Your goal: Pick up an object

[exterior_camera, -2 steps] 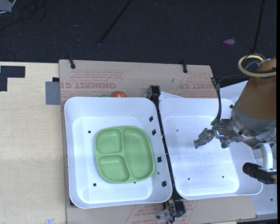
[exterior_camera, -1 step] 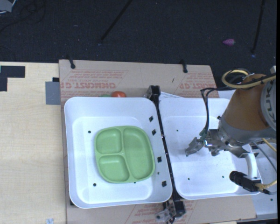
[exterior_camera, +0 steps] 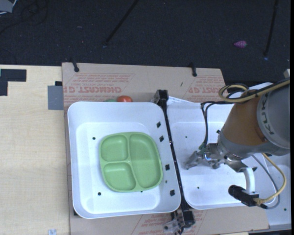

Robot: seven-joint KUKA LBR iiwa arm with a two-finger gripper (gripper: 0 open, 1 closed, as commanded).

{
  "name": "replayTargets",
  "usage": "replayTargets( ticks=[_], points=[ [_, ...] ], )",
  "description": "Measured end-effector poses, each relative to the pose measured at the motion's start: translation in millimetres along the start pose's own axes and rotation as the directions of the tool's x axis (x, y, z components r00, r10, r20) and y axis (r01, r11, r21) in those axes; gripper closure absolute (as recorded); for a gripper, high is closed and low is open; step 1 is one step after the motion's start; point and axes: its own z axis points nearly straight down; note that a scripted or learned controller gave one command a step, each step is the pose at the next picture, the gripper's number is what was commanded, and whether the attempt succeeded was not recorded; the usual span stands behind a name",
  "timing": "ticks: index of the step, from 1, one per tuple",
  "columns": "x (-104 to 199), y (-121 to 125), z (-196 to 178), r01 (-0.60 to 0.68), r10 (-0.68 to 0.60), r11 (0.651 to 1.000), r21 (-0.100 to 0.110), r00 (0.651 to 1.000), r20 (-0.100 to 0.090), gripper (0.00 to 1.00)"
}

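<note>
**Green plate** point(exterior_camera: 131, 161): a smooth, pale green plastic dish, rounded-square in outline. Raised ridges divide it into three wells, two smaller ones toward the bin's left side and one long one toward its right. It lies flat on the floor of the left bin point(exterior_camera: 83, 180), near the centre and apart from every wall.

**Left bin:** a shallow white tray with rounded corners, sloping glossy walls and a few small dark marks on its floor. A black strip with clips point(exterior_camera: 169, 146) runs between it and the right bin point(exterior_camera: 206, 199), which is of the same form.

**Gripper** point(exterior_camera: 192, 161): a grey metal assembly over the floor of the right bin, near that bin's left wall and well apart from the plate. Nothing is seen in its grasp, and it cannot be told whether it is released or clenched.

**Arm** point(exterior_camera: 245, 126): a matt orange band passing into a grey casing, entering over the right bin's right edge, with yellow and black cables looped around it.

**Red object** point(exterior_camera: 124, 99): small, round and glossy, just beyond the far rim of the left bin.

**Cardboard sheet** point(exterior_camera: 137, 80): brown and printed with red lettering, it lies under both bins on the pale wood-grain bench point(exterior_camera: 24, 155).
</note>
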Motion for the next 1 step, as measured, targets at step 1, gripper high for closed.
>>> replayTargets(
  ticks=[1],
  points=[
    [-0.2, -0.5, 6.0, -0.004, 0.004, 1.0, -0.005, 1.0, 0.001, 0.0]
  ],
)
